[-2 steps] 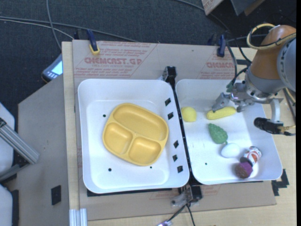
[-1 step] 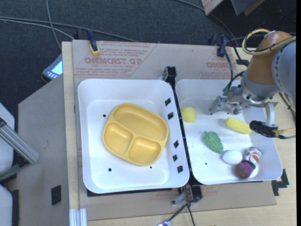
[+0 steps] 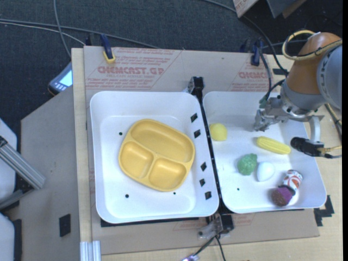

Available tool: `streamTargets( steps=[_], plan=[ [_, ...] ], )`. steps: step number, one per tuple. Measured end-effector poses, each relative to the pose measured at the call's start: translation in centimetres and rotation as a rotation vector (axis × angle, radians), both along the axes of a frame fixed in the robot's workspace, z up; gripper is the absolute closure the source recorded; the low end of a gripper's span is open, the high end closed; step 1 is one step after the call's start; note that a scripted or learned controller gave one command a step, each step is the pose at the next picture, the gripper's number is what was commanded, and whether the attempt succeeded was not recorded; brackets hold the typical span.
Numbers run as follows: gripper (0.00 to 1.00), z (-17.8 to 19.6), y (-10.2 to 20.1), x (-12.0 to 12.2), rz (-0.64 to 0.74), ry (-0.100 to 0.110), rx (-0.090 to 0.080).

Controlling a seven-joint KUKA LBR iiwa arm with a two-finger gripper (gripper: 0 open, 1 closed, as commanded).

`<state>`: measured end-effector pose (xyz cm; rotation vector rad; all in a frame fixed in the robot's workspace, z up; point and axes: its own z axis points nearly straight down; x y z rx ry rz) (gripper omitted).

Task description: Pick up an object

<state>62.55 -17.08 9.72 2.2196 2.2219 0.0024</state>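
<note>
Fingers (image 3: 264, 125) of the two-finger assembly are pointing down into the right-hand shallow white bin (image 3: 312, 203), near its far wall, and their two metal tips are standing slightly apart with nothing showing between them. They are hovering over bare bin floor and are gripping no object. The grey arm with the orange band (image 3: 307, 64) is reaching in from the right above them. The candidate objects are all lying in this same bin. A small round yellow ball-like item (image 3: 218, 132) is sitting to the left of the fingers, close to the divider between the bins. A long yellow corn-shaped piece (image 3: 273, 145) is lying just in front of the fingers, apart from them. A green lumpy broccoli-like piece (image 3: 247, 164) is resting nearer the bin's middle, with a white egg-shaped object (image 3: 265, 171) touching its right side. A small white object with red and orange markings (image 3: 293, 179) and a dark purple fuzzy lump (image 3: 281, 196) are sitting together by the near right corner. The left-hand white bin (image 3: 103, 162) is holding a yellow plastic plate with three compartments (image 3: 156, 154), lying flat at its centre. Both bins are resting on a cardboard sheet with red lettering (image 3: 130, 69), which two blue clamps (image 3: 107, 50) are fastening to the tabletop at its far edge.
</note>
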Motion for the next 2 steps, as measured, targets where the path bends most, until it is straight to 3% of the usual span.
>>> streamTargets(
  steps=[2],
  plan=[
    [1.00,10.6,-0.4,0.4,-0.001,-0.006,-0.003]
  ],
)
